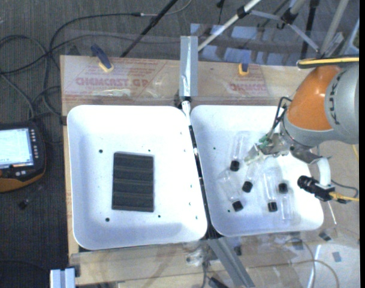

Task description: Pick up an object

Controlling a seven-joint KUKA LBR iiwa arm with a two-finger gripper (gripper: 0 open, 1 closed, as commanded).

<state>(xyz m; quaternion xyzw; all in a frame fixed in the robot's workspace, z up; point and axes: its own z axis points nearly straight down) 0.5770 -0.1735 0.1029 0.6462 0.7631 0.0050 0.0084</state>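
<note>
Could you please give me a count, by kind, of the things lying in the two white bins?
Black ribbed rectangular block, in the left bin: 1
Clear plastic bottles with black caps, in the right bin: about 5, going by the caps; their clear bodies overlap and are hard to separate
Total: about 6

One fixed overhead camera, aimed down at a slant.

The counter [80, 95] is viewed from above at moderate distance, so that both white bins are taken in whole: the left bin [86, 161] and the right bin [215, 131] side by side at mid-frame. Carpeted floor [38, 17] is included along the top and left. The arm [326, 107] is seen entering from the right edge.
</note>
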